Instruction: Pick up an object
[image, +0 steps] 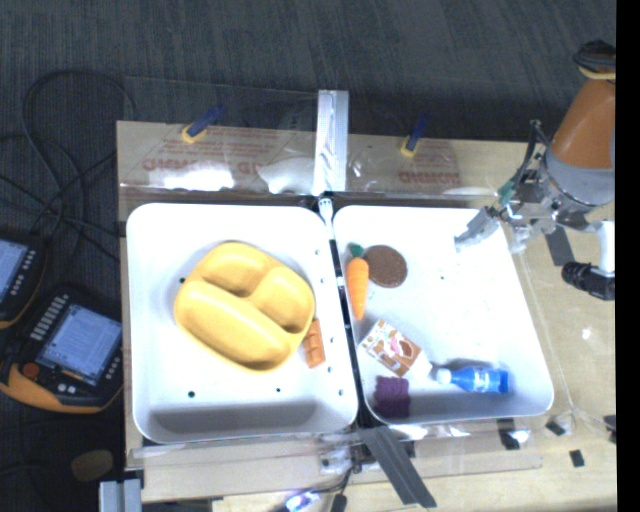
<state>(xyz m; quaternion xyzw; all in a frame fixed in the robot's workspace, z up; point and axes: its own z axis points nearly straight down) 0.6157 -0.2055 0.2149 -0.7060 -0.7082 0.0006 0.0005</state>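
gripper (480, 228) hangs over the right bin's (530, 330) far corner — finger state unclear — well apart from the glossy blue bottle (472, 379).

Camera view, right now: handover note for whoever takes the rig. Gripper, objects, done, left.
Gripper: over the right bin's top-right corner, holding nothing; finger state unclear.
Right bin: carrot and brown disc upper left, snack packet centre, purple block and blue bottle along the near wall.
Left bin: big yellow bread-shaped toy, small orange piece at its right edge.
Done: nothing lifted.
Left: descend, grasp and lift any one object.
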